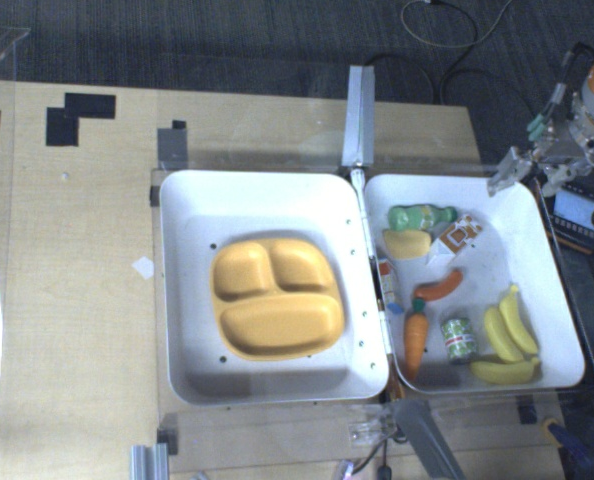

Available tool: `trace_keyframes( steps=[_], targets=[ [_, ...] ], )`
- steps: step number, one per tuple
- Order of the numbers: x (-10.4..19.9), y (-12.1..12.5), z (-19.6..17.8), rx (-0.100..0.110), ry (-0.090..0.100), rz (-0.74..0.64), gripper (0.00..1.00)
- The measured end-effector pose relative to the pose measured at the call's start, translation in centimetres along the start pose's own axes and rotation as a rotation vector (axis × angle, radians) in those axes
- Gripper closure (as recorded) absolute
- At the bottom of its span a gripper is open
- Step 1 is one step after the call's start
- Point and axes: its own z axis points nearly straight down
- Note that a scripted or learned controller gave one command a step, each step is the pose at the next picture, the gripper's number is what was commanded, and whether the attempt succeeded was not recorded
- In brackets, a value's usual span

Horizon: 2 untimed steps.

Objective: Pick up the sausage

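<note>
The sausage (438,286) is a short red-orange curved piece lying in the middle of the right bin (562,313). My gripper (529,173) hangs over the bin's far right corner, well up and to the right of the sausage. It looks open, with nothing between its fingers. The arm's wrist leaves the frame at the right edge.
Around the sausage lie a green bottle (422,215), a yellow block (407,243), a small carton (457,236), a carrot (415,336), a green can (459,337) and bananas (507,340). The left bin (182,298) holds a yellow divided tray (277,296).
</note>
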Motion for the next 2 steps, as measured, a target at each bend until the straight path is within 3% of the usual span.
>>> trace_keyframes(
  steps=[1, 2],
  targets=[
    [-0.5, 0.7, 14.9, -0.025, -0.006, -0.096, 0.00],
    [3.2, -1.8, 15.9, -0.040, -0.006, -0.102, 0.00]
  ],
)
